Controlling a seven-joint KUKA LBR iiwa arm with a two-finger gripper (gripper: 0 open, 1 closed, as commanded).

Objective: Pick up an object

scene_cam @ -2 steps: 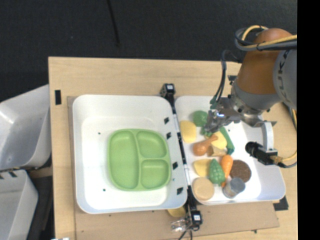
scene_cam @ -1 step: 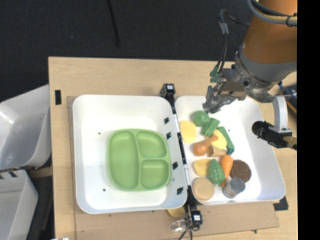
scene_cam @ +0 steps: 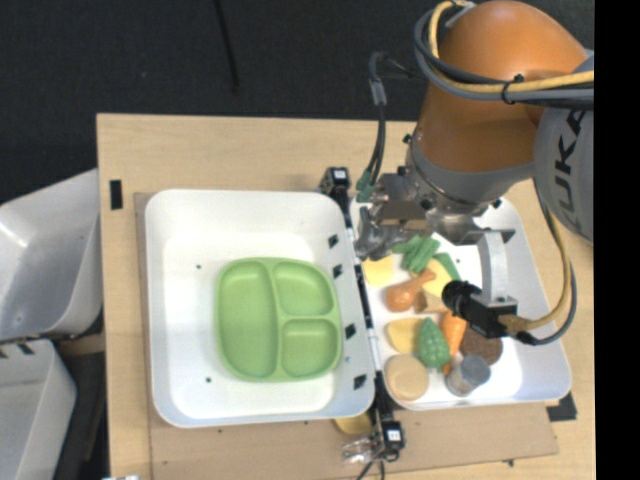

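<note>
A grey-and-orange robot arm's gripper (scene_cam: 385, 230) hangs low over the right bin (scene_cam: 535, 363), above a crowded pile of toy food (scene_cam: 432, 318) (whether anything is gripped cannot be told). A clean pick probably needs one isolated piece; neighbours crowd closely. The left bin (scene_cam: 180, 268) holds a green divided plate (scene_cam: 278, 318).

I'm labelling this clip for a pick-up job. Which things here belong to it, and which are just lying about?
Belong to the job:
- gripper
- right bin
- toy food pile, including carrot, round biscuit and green leafy piece

Just lying about:
- green divided plate
- left bin
</note>
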